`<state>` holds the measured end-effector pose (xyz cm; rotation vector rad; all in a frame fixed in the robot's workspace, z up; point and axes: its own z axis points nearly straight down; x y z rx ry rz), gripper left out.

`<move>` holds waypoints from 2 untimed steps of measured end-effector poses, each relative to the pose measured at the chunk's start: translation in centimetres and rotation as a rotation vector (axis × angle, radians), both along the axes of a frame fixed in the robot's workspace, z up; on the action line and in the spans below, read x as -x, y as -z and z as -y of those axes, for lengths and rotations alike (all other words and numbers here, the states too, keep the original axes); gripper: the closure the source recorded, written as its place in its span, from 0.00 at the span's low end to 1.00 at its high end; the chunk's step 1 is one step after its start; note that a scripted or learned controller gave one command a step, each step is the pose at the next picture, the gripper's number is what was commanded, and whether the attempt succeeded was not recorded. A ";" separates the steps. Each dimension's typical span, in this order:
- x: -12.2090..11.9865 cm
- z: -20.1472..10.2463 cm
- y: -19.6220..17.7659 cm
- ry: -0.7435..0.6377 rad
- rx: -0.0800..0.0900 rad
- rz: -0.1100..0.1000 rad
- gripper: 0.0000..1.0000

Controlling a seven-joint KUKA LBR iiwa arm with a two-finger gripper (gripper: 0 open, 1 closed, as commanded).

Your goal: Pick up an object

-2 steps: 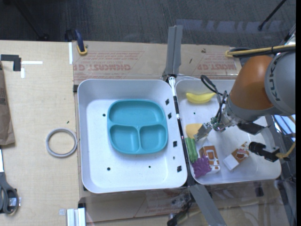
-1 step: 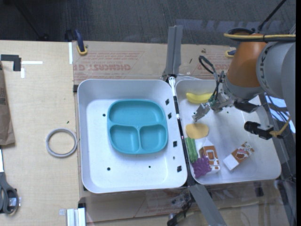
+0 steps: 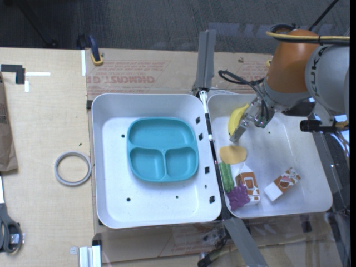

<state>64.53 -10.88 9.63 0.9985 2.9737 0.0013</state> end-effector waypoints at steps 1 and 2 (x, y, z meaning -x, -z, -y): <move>10.0 -3.9 -9.5 -0.101 0.000 -0.003 0.00; 16.8 -1.6 0.1 0.209 -0.002 -0.005 0.00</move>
